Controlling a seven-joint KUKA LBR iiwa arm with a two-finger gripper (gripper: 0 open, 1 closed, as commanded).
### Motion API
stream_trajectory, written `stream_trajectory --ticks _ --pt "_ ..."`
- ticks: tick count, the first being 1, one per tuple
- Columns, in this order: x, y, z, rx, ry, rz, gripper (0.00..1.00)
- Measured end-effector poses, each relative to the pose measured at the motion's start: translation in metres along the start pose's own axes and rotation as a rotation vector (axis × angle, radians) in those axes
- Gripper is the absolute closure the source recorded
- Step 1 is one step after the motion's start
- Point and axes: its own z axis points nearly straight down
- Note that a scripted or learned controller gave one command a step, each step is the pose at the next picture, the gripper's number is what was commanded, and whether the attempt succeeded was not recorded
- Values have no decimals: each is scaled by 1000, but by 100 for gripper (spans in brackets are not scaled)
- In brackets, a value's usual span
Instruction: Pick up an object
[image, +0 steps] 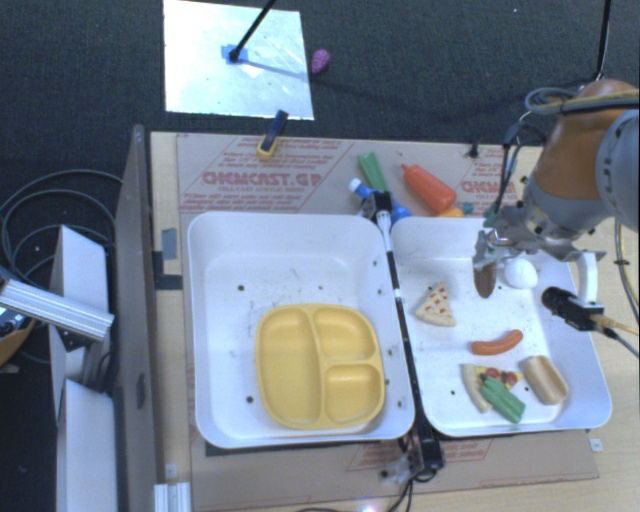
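My gripper (503, 275) hangs low over the back of the right bin (590, 400), under the grey and orange arm that comes in from the right. A white egg (521, 272) lies right at the gripper, touching or nearly touching it; I cannot tell whether it is held. Further forward in the same bin are a pizza slice (436, 305), a red sausage (497, 343), a brown bread roll (545, 378) and a green piece on a small sandwich (495, 390).
The left bin (230, 260) holds a yellow divided plate (320, 365). Behind the bins on the cardboard lie an orange carrot (428, 188), a green toy (372, 170), a blue piece (362, 188) and a yellow-and-blue clip (270, 135). A black part (565, 305) sticks out beside the gripper.
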Motion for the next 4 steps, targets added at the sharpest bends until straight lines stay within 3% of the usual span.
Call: stream_trajectory --ticks 1,2,3,4 --pt "77 -30 -34 1 5 -14 100" --pt "30 -18 -95 -5 0 -3 100" --pt "-56 37 -41 -1 -2 0 100" --pt "16 23 -72 -2 5 -14 100"
